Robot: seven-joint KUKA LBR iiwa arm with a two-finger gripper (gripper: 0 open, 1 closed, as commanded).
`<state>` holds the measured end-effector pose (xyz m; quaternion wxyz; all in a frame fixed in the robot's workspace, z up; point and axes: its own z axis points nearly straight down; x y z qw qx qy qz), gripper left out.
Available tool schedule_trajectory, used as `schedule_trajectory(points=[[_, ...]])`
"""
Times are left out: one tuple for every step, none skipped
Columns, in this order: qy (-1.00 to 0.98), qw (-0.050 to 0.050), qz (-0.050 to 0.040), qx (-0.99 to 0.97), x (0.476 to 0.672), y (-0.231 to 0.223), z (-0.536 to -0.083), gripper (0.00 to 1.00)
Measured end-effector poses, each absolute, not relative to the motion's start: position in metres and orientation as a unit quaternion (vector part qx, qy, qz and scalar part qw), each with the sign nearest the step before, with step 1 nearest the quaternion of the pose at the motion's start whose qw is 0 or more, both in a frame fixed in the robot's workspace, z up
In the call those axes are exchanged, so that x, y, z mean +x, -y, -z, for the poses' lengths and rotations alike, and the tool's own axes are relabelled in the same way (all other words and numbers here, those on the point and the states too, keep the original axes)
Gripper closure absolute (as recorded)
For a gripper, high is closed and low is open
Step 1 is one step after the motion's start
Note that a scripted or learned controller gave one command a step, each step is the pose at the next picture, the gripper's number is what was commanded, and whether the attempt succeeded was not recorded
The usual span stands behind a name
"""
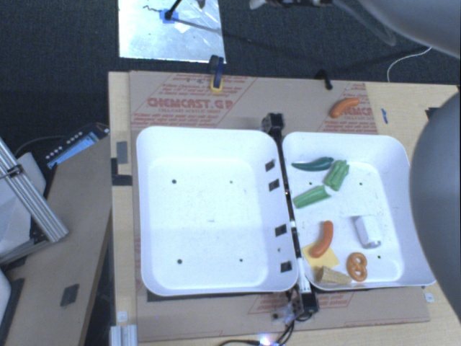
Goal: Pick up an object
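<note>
Toys are lying crowded in the right bin (pixel 392 150), a sausage (pixel 325 233) nearest the divider, presumably awaiting picking, while the arm (pixel 432 193) is looming right; finger state I cannot tell.

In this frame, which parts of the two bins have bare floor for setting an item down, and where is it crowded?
The left bin has bare floor from wall to wall. The right bin is crowded along the divider: green pepper, sausage, pretzel. Its right strip beside the white cylinder is bare.

Bright, even overhead light glares off the white bins (pixel 209 139); the picture is soft, faintly blurred.
</note>
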<state>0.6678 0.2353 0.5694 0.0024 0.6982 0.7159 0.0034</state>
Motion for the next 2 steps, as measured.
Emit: schedule_trajectory(points=[[-0.717, 0.003, -0.0045, 0.697, 0.6678, -0.2357, -0.5808, 1.0], [-0.718, 0.003, -0.0041, 0.696, 0.6677, -0.2356, -0.5806, 0.0]])
